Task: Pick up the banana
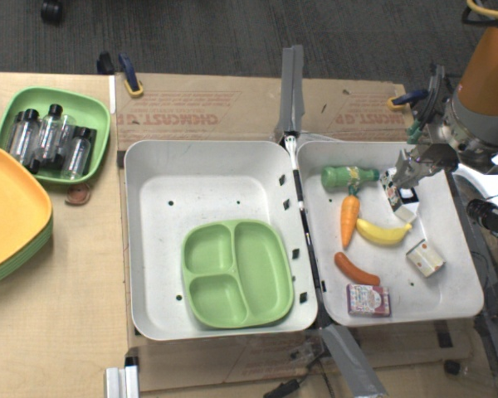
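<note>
Gripper [401, 191] above banana [383, 232], jaw state cannot tell; descend across mid-length, clear of carrot [349, 219].

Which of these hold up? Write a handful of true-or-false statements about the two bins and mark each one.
1. The banana lies in the right bin. True.
2. The green divided tray holds the carrot. False: the carrot lies in the right bin, beside the banana.
3. The gripper is above the right bin's far side. True.
4. The banana is gripped and lifted. False: it rests on the bin floor, apart from the gripper.
5. The green bottle lies in the left bin. False: it lies in the right bin.
</note>
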You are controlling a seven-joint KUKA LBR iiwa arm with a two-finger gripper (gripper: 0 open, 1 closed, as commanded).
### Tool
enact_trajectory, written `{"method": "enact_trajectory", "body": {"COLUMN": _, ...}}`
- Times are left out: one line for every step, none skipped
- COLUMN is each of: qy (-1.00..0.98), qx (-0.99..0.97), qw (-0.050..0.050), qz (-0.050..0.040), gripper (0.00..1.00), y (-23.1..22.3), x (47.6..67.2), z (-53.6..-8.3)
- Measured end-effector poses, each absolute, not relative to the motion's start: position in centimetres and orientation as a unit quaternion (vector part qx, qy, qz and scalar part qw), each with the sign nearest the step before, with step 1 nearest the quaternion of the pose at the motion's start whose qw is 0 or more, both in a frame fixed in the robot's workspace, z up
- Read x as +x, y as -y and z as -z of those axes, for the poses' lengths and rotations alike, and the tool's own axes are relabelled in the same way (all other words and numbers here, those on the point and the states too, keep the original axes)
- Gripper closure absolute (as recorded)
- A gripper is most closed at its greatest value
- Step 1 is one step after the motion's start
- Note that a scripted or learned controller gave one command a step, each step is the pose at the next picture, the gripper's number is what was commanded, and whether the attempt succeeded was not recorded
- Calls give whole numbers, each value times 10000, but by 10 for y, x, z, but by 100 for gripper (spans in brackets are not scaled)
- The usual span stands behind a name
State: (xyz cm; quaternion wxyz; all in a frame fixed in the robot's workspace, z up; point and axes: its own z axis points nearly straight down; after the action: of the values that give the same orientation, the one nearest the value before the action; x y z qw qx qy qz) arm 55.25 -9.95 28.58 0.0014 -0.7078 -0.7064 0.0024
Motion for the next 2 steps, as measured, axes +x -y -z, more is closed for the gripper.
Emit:
{"method": "enact_trajectory", "body": {"qy": 7597, "qx": -6503, "qw": 12, "qz": -15, "gripper": 100, "y": 56, "x": 585, "z": -242}}
{"method": "enact_trajectory", "body": {"qy": 8420, "qx": -5395, "qw": 14, "qz": -11, "gripper": 100, "y": 17, "x": 591, "z": -202}}
